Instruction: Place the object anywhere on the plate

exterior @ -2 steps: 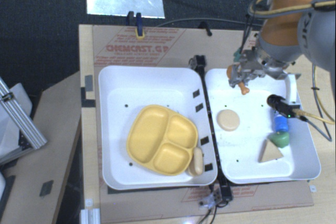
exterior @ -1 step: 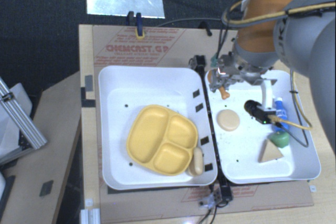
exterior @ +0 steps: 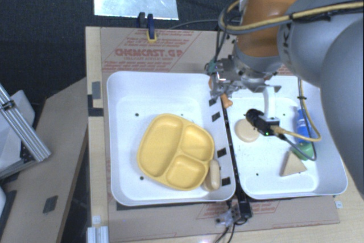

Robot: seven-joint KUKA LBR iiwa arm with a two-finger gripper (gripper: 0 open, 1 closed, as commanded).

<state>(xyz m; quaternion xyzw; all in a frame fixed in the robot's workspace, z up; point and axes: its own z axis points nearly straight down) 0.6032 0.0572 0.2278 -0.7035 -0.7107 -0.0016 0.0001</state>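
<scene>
A large grey robot arm (exterior: 321, 37) with a rounded orange band (exterior: 270, 5) reaches in from the right and covers the upper right of the view. Below it, two shallow white bins sit side by side: the left bin (exterior: 128, 116) and the right bin (exterior: 267, 182), which touch along a dark central divider. A yellow plate (exterior: 165, 145) with three compartments lies slightly tilted in the middle of the left bin. The gripper (exterior: 222, 88) hangs over the top end of the divider, between the two bins. Its jaws are too cluttered and too small to read, so whether they are wide, narrow or holding something cannot be told. In the right bin, a tan wedge (exterior: 293, 165) lies near the lower right. A round beige disc (exterior: 245, 132) lies near the divider. A blue tube-like item (exterior: 301, 121) lies along the right side, with a green piece (exterior: 307, 151) at its lower end. A tan oval lump (exterior: 213, 175) rests on the floor of the left bin. It touches the lower right rim of the plate and is outside the compartments, close to the divider. It lies well apart from the gripper, almost straight down the view from it, with the plate's right side beside the space between them. A small orange-brown bit (exterior: 226, 102) shows just below the gripper on the divider line. Whether it is a loose thing or part of the gripper cannot be told.
</scene>
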